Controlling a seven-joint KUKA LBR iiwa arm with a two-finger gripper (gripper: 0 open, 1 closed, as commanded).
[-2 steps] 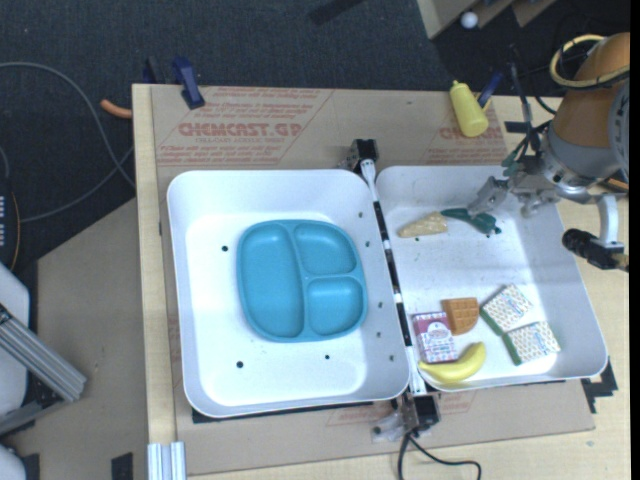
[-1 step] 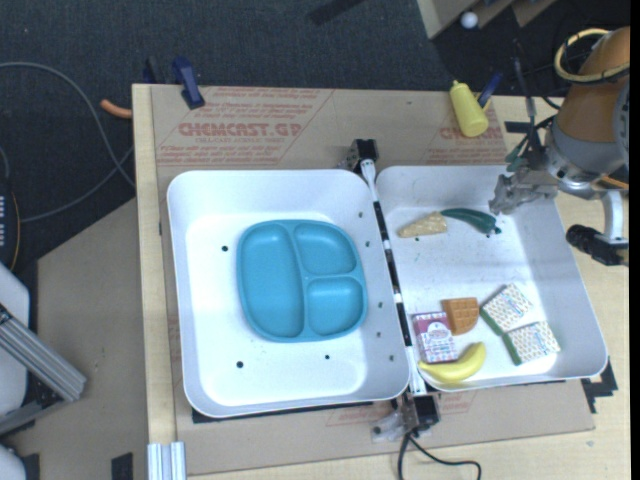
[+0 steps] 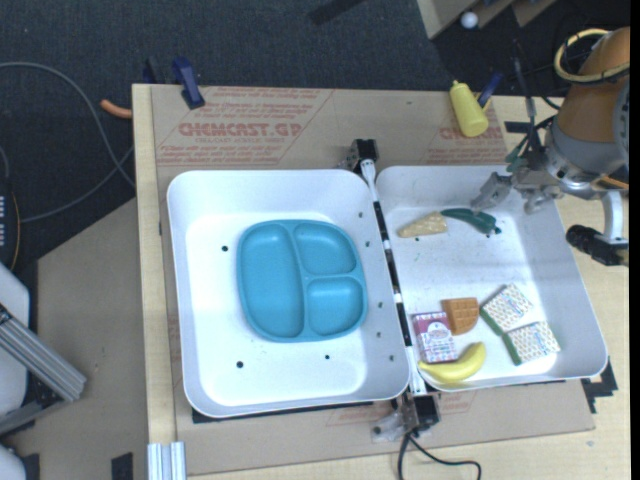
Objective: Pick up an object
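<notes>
Blue divided plate (image 3: 299,278) in left bin (image 3: 200,368) (yellow clamp (image 3: 467,109) behind).

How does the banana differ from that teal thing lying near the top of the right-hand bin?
The banana is yellow, thick and curved; the teal tool is dark, thin and nearly straight. The banana lies at the right bin's near edge beside a small packet; the tool lies at the far end. Both lie flat.

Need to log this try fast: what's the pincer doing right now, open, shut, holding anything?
Pincer: over the far edge of the right bin, just above the green tool; nothing visibly held, and open or shut cannot be told.
</notes>
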